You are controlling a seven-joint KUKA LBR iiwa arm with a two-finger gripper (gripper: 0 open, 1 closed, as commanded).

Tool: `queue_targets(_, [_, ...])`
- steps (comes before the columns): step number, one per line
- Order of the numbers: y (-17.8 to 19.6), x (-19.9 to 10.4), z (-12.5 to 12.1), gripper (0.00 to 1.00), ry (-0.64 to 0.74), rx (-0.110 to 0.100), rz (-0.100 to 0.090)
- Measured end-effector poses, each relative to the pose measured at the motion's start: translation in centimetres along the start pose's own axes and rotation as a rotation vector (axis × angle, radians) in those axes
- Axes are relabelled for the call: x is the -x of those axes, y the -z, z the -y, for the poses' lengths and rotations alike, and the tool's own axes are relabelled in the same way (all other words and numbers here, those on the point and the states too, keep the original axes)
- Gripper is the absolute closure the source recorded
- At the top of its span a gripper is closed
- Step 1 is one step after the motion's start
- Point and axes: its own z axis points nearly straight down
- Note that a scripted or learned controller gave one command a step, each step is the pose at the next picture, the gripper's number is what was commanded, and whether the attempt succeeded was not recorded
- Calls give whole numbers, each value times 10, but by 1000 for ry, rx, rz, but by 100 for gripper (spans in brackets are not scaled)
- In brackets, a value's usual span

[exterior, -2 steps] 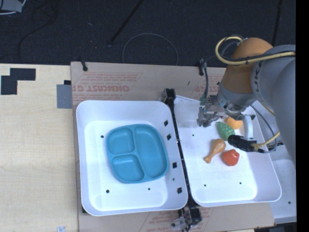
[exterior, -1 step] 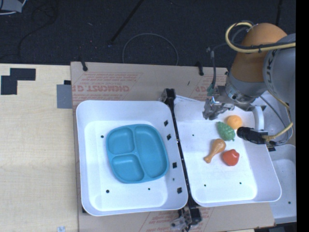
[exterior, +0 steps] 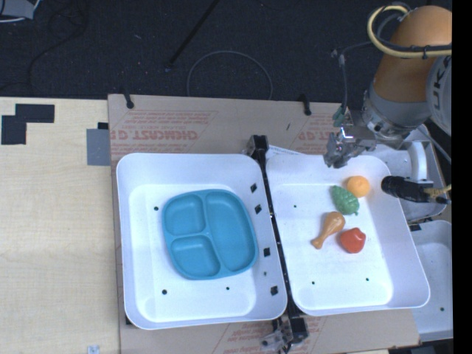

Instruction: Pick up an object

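1. The arm (exterior: 413, 57) is running off the frame's right edge, so its upper links are being cut away.
2. The gripper (exterior: 341, 152) is showing as a small, dark, blurred cluster above the right bin's (exterior: 413, 286) far rim; whether its fingers are parted is not readable.
3. The green toy (exterior: 344, 199) is lying partly tucked under the orange ball (exterior: 358, 186), and its shape is too small to identify.
4. A dark mechanism (exterior: 284, 336) at the bottom edge is being cropped.
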Motion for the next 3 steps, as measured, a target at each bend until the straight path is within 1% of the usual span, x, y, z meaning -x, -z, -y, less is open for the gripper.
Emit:
queue_targets(1, [-5,-47,36,100,3,-10,-2])
queue_targets(2, [-10,-87,69,100,3,-11,-3])
queue_targets(3, [-10,-134,95,100,3,-11,-2])
